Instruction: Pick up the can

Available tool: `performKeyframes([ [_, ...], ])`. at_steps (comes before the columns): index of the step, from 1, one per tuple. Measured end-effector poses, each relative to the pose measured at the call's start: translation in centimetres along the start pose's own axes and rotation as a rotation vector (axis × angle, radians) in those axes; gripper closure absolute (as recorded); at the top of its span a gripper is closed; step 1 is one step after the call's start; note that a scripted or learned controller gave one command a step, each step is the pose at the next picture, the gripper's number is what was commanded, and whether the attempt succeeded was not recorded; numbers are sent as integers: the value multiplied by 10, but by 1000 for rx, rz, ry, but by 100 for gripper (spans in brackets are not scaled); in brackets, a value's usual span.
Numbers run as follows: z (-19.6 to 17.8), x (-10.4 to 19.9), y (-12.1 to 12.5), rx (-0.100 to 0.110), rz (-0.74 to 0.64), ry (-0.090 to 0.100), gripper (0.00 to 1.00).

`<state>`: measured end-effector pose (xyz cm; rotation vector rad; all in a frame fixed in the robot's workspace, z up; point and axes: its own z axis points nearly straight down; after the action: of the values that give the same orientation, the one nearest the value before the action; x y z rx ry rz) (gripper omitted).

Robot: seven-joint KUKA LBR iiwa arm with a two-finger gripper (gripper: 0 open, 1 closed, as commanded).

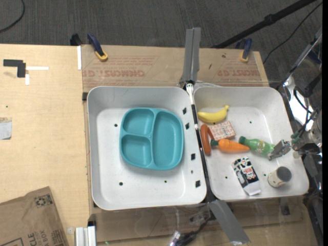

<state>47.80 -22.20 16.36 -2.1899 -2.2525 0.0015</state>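
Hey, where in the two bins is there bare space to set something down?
Left bin: bare floor all around the teal plate, widest along the front. Right bin: open strip behind the banana and bottle. Crowded from carrot to carton, can and gripper.

The pincer [281, 148] is small, of grey metal with a ridged look, and dark cables run behind it at the right edge.

Teal divided plate [152, 138] in left bin [102, 152]; banana [213, 115], carrot [233, 146], green bottle [256, 145], carton [246, 175] in right bin [266, 99].
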Motion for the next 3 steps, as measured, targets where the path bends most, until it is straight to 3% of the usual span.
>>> performKeyframes([
  [1, 41, 1, -1, 4, 127, 3, 0],
  [2, 73, 8, 1, 3, 110, 8, 0],
  [3, 73, 4, -1, 2, -167, 2, 0],
])
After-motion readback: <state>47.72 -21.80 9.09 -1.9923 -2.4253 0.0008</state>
